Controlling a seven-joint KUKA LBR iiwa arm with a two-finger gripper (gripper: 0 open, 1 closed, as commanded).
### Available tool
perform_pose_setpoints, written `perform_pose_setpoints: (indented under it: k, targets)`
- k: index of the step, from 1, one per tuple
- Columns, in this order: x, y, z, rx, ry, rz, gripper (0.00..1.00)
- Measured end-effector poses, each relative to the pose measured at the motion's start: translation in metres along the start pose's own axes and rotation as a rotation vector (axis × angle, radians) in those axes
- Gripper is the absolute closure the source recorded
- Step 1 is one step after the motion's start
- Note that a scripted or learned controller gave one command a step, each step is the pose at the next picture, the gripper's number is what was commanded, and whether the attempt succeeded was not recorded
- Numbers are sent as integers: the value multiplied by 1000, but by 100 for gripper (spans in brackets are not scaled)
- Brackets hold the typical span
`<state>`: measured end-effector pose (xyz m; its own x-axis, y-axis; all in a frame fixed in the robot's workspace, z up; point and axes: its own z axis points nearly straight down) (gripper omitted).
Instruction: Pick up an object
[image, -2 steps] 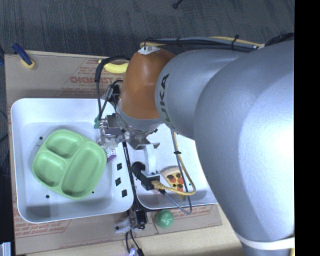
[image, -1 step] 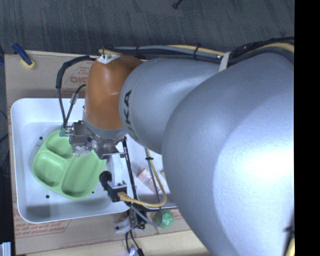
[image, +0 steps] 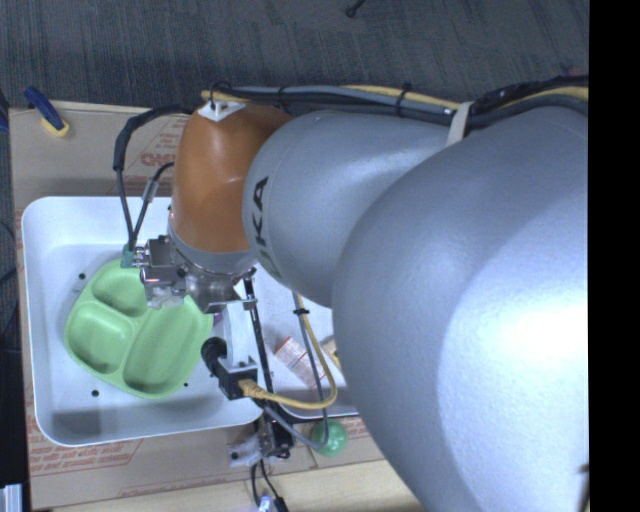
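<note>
One green divided plate (image: 135, 335), lying flat in left bin (image: 40, 300), long axis diagonal.

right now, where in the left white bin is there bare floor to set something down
Bare floor shows in the shallow white left bin along its near edge, below the green three-compartment plastic tray, and in the far-left corner between tray and wall. The right side is crowded: the grey arm's orange band and wrist hang over the tray's right edge, with cables.

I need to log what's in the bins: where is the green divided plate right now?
The green divided plate lies in the left white bin, toward its middle, directly beneath the arm's wrist, whose mount overlaps the plate's upper right edge.
</note>
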<state>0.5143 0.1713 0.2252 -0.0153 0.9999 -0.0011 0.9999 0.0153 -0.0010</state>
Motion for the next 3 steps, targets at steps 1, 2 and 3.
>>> perform_pose_setpoints:
  k: [1, 2, 3]
  targets:
    - [40, 80, -38, -2, 1, 8, 100]
    - [44, 142, 7, -1, 0, 7, 100]
    - [46, 143, -4, -5, 1, -3, 100]
